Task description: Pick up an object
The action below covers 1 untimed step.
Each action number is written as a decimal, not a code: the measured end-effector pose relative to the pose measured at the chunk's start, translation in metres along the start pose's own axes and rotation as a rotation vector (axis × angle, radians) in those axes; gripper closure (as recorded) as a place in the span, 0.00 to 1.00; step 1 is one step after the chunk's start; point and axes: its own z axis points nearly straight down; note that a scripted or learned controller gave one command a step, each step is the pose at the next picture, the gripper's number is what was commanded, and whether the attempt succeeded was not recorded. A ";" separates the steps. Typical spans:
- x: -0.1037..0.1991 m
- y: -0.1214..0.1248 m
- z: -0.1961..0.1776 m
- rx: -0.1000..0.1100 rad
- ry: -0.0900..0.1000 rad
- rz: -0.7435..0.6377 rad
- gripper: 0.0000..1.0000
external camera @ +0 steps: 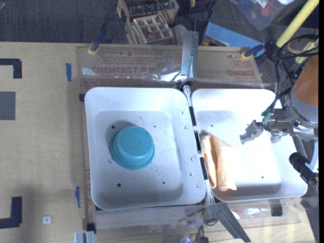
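A blue bowl [132,147] rests upside down in the middle of the left bin [96,105]. A tan, orange-tinged cloth [218,164] lies folded along the left wall of the right bin [238,97], reaching down to its front edge. My gripper [262,134] hangs over the right half of the right bin, to the right of the cloth and apart from it. Its fingers are open and nothing is between them. The grey arm with the orange band [308,87] comes in from the right edge.
The two bins meet at a raised middle rim [194,130]. Behind them lies a cardboard sheet under plastic film [136,71]. Cables and clutter [152,19] sit beyond the bench's back. A yellow pole [299,15] slants at the top right.
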 end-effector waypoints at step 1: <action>-0.001 0.001 -0.010 -0.002 -0.001 0.003 1.00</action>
